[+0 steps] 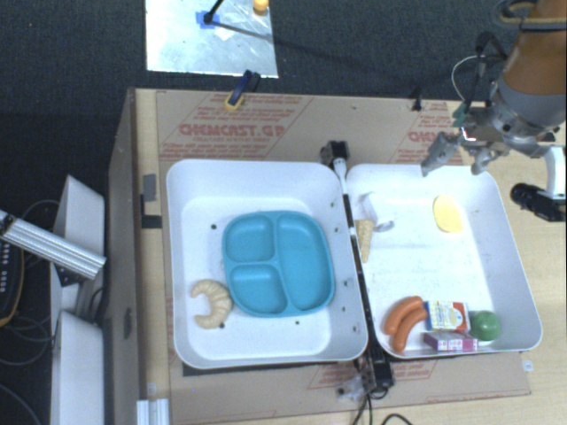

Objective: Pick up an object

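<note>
The gripper (459, 158) hangs over the far rim of the right bin (514, 264), its fingers spread apart with nothing between them. The yellow lemon-shaped piece (448, 213) lies just near of the fingers, with open floor around it. Farther off, sausages (403, 320), small cartons (447, 324) and a green ball (485, 325) crowd the near edge. The left bin (190, 237) holds a blue tray (276, 262) and a croissant (213, 303).

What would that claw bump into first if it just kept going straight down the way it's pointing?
Probably the white floor at the far end of the right bin. The open claw hangs over that bin's far rim, pointing down. The yellow piece lies slightly nearer the camera, likely just off its line, though depth is hard to judge.
</note>
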Controlling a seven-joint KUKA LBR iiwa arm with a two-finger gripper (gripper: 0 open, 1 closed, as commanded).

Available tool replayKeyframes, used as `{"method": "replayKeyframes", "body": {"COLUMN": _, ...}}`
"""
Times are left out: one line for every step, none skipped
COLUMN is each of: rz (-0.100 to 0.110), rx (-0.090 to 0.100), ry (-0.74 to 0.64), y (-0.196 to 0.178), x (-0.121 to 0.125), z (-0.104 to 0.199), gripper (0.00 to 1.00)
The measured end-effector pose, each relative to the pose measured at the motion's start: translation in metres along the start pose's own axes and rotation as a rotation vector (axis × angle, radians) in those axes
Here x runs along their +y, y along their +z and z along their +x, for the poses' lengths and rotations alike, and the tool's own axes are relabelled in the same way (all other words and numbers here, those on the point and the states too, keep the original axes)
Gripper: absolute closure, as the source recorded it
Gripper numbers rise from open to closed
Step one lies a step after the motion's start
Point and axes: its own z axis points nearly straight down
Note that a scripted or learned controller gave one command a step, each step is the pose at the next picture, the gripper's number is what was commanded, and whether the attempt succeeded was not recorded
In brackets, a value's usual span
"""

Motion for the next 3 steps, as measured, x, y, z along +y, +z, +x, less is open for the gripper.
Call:
{"method": "replayKeyframes", "body": {"rz": 0.002, "rx": 0.001, "ry": -0.001, "y": 0.077, "x": 0.039, "z": 0.020, "gripper": 0.00}}
{"method": "replayKeyframes", "body": {"rz": 0.001, "rx": 0.000, "ry": 0.002, "y": 0.121, "x": 0.039, "z": 0.011, "gripper": 0.00}}
{"method": "replayKeyframes", "body": {"rz": -0.004, "rx": -0.001, "ry": 0.000, "y": 0.109, "x": 0.040, "z": 0.012, "gripper": 1.00}}
